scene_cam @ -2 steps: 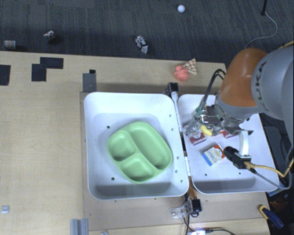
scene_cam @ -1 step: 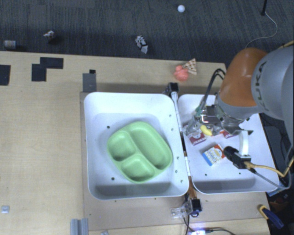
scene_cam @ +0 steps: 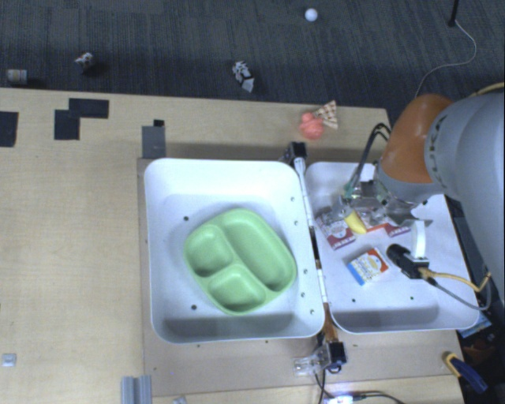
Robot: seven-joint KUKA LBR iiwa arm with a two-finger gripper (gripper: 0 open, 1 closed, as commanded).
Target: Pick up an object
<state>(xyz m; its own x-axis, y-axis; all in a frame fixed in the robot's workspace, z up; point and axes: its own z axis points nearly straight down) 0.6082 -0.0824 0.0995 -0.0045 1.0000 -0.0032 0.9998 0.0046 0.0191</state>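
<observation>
Small box (scene_cam: 368, 266), blue, orange and white, flat on the floor of the right-hand bin (scene_cam: 394, 314), near its middle and apart from the gripper (scene_cam: 357, 207). From the camera view above: gripper low over the far left part of that bin, just above a cluster made up of a red-and-white packet (scene_cam: 338, 233), a yellow piece (scene_cam: 357, 224) and a second red-and-white packet (scene_cam: 399, 230). Impossible to tell whether spread, pressed together or pinching anything. In the left-hand bin (scene_cam: 166, 237), a green divided plate (scene_cam: 239, 257) with three compartments, lying askew. Both bins white, side by side on a pale wooden bench (scene_cam: 71, 260) marked with black patches (scene_cam: 79, 117) near its far left edge. At the bench's far edge, a pink ball (scene_cam: 312, 125) with a small striped thing (scene_cam: 328, 114) just beside it. Beyond the bench, dark carpet (scene_cam: 173, 39) strewn with a white ball (scene_cam: 311, 14) and a few small scraps.
</observation>
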